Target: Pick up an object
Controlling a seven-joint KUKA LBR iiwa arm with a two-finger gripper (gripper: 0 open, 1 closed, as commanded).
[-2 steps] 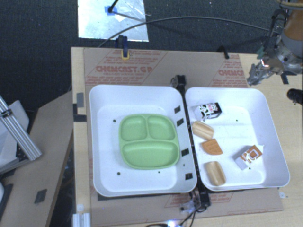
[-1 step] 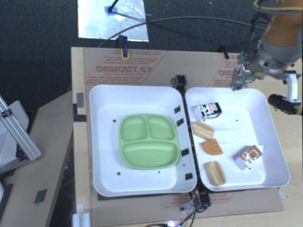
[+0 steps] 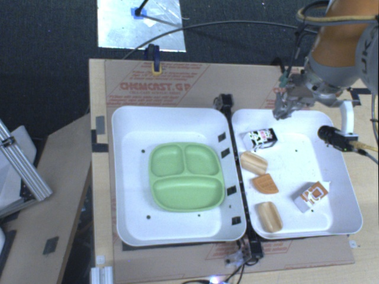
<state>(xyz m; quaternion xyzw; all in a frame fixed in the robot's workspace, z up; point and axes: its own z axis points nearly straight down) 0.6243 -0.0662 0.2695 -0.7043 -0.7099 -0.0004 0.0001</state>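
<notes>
Five small items in the right bin (image 3: 349,206): a black-and-white patterned packet (image 3: 261,138) near the far left corner, lying flat and slightly tilted; just below it a tan bread-roll-shaped piece (image 3: 254,162); then an orange-brown wedge-like piece (image 3: 265,184); nearest the front rim a second tan roll (image 3: 269,216); off to the right, apart from the rest, a small white-and-orange carton (image 3: 311,195) lying askew. The three bread-like pieces ranged in a loose column along the divider between the bins, close to one another but each with a gap. Bare white floor through the middle and far right of the right bin, with open room around the carton on all sides.

Gripper (image 3: 284,110) poised over the far rim of the right bin, just beyond the patterned packet, nothing seen between its tips; spread or pressed together, cannot tell. Grey arm with orange band entering from the upper right.

In the left bin (image 3: 130,135), a green divided plate (image 3: 187,177), centred, clear floor round it.
</notes>
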